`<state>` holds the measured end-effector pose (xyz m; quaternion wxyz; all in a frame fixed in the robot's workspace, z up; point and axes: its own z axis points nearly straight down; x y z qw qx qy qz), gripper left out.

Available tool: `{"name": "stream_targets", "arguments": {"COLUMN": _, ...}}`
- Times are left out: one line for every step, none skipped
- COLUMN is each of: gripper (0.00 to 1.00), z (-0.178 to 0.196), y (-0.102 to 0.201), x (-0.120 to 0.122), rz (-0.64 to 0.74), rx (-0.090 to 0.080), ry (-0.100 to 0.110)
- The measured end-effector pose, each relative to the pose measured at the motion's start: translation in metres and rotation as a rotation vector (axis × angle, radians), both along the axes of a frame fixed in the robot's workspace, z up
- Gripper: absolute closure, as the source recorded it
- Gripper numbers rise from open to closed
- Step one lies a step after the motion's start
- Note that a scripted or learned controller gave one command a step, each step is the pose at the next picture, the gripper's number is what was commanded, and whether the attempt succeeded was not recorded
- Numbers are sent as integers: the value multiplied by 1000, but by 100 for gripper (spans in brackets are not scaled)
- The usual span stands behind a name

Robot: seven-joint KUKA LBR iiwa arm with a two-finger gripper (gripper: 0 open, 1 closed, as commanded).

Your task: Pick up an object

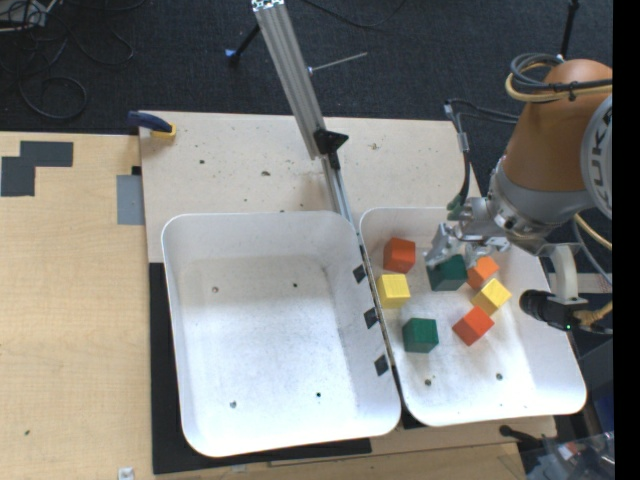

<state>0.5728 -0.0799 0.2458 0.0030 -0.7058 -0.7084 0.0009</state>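
Observation:
My gripper (456, 248) hangs over the upper middle of the right bin (540, 388). Directly under it, touching or nearly so, is a dark green block (447, 273). To the left lie a red-orange block (399, 254) and a yellow block (394, 289). A second green block (420, 334) sits lower in the bin. On the right, an orange block (485, 268), another yellow block (492, 295) and a red-orange block (473, 325) cluster close to the gripper. The wrist hides how the gripper meets the dark green block.
The left bin (200, 258) adjoins the right one along a divider with black clips (368, 316). A slanted aluminium post (300, 88) rises behind the bins. The arm's grey and orange body (555, 158) overhangs the right bin's far right corner.

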Motion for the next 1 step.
{"name": "stream_targets", "arguments": {"gripper": 100, "z": -12, "y": 60, "x": -5, "rz": 1, "rx": 0, "ry": 0}}
